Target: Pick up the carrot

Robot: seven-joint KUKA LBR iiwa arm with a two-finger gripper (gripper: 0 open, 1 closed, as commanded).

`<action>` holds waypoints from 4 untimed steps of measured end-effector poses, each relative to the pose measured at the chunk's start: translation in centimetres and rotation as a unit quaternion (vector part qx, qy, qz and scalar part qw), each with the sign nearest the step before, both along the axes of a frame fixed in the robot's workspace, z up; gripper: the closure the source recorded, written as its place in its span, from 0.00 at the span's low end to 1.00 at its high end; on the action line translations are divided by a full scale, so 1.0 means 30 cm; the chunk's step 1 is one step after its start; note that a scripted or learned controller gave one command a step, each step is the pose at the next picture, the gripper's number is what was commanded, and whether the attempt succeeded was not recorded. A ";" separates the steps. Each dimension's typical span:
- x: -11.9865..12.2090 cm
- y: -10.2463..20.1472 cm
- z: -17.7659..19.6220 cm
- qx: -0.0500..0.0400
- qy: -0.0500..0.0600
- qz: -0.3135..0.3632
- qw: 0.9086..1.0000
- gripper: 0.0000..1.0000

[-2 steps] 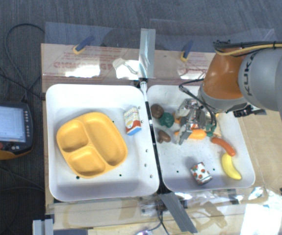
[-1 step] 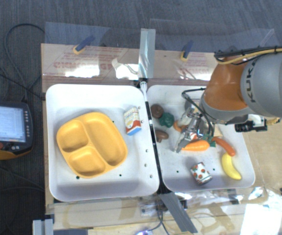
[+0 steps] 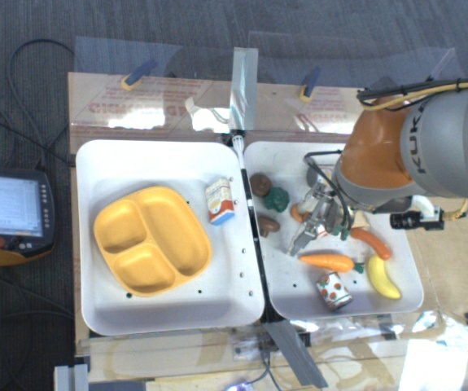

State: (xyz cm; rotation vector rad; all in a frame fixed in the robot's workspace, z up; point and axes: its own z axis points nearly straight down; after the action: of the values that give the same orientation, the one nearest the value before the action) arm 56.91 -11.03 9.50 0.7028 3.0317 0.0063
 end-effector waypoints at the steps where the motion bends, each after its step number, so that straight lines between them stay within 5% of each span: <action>1: -0.174 0.000 -0.001 -0.005 0.000 0.078 0.997 0.00; 2: -0.200 0.011 -0.002 0.002 -0.001 -0.080 0.997 0.00; 3: -0.191 0.007 0.036 0.000 -0.006 -0.081 0.997 1.00; 4: -0.281 0.183 0.298 0.004 0.014 -0.194 0.981 1.00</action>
State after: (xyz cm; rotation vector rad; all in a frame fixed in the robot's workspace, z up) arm 48.46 -5.56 18.45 1.2901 2.8632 0.0006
